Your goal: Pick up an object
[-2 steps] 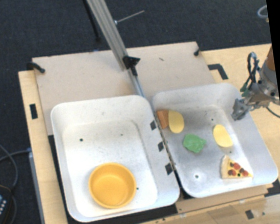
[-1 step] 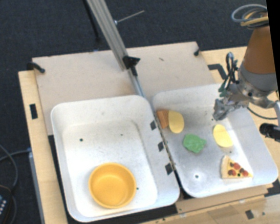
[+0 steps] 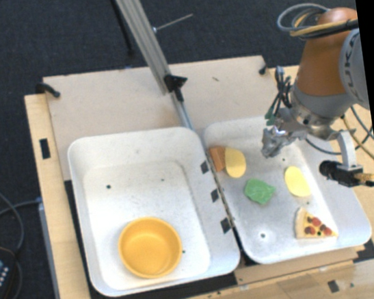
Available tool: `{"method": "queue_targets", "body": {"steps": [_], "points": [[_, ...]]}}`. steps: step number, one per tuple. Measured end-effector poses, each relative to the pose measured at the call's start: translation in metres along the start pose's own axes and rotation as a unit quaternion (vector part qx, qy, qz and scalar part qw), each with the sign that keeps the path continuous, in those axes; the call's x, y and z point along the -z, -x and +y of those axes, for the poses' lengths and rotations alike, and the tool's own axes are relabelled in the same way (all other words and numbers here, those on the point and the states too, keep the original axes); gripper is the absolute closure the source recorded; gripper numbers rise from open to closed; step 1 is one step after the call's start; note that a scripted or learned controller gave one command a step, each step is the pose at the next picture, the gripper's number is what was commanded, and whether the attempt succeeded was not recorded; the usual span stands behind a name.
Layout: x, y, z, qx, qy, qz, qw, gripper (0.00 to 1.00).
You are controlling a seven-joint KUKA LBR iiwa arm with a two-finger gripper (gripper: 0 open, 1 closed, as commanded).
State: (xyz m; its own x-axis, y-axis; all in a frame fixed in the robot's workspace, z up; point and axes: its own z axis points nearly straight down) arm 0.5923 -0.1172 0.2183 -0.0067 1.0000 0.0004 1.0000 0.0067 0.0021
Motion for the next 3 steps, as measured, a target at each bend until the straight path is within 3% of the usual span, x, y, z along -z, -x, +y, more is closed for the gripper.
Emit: {"method": "queue_targets", "body": {"steps": [3], "points": [[0.029, -0.161, 0.046, -0.002, -0.001, 0.0, 1.0, 1.0]]}}
